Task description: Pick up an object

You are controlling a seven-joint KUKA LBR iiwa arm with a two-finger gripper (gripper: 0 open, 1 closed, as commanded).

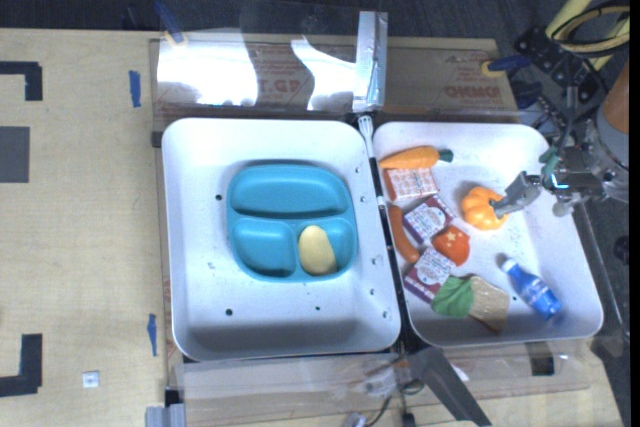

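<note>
Two white bins on a worktop point(80, 215), seen from above. The gripper point(520, 193) enters at the right edge of the frame and sits low over the right bin point(570, 315), one grey finger point(512, 195) touching or just beside the small orange fruit point(481, 208). Whether the fingers are spread or clenched cannot be told, and nothing shows between them.

Likely hazards, as a judgement: the fruit is round and smooth, so a closing finger set off-centre may roll it aside toward the red tomato point(452, 243) rather than trap it. The packets point(412, 183) lie flat at the bin's left side and overlap, offering little edge to pinch. The blue bottle point(530, 289) lies on its side in the lower right of the bin and may spin or slide against the wall.

Surroundings: a carrot point(410, 157) at the bin's upper left, a green leaf point(455, 297) and a tan block point(490, 303) at the bottom. The left bin point(190, 315) holds a blue divided tray point(285, 195) with a yellow lemon point(317, 250) in its lower right compartment, well apart from the gripper. Yellow and black cables point(585, 5) crowd the upper right corner.
</note>
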